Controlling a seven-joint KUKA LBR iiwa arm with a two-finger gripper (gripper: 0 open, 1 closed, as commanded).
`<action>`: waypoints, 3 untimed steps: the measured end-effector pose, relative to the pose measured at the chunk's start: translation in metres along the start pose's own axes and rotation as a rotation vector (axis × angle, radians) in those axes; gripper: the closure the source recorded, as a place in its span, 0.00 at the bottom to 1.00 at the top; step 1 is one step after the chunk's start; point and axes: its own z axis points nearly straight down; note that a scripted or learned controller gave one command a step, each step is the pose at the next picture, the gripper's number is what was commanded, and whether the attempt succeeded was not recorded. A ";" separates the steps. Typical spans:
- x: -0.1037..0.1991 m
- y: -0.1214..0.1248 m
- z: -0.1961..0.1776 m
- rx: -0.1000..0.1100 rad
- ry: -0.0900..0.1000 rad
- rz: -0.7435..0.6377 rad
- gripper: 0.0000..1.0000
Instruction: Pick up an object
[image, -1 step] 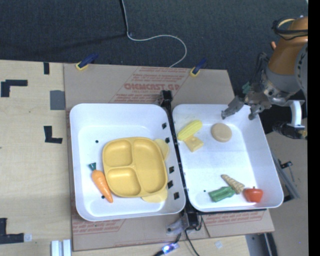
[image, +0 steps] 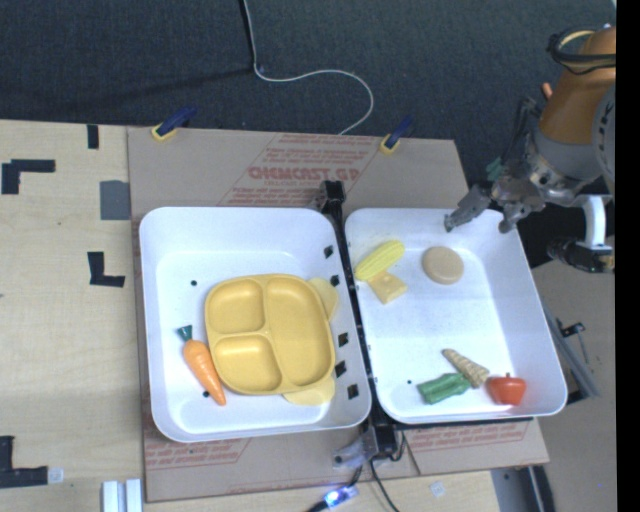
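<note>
Beige round cookie (image: 442, 265) lying in right bin (image: 520, 300), near corn (image: 380, 259); probably light, rigid, smooth, best pinched across its width. Gripper (image: 484, 212) above bin's far rim, fingers spread, empty.

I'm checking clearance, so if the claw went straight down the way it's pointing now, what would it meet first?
Probably the bare floor of the right white plastic bin near its far rim; the claw hangs open there, with the round beige cookie off to one side, though depth is unclear.
</note>
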 end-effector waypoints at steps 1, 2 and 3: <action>-0.004 0.005 0.061 0.005 0.000 -0.001 0.00; 0.002 -0.003 0.109 0.005 0.000 -0.001 0.00; 0.003 -0.003 0.130 0.001 -0.001 -0.002 0.00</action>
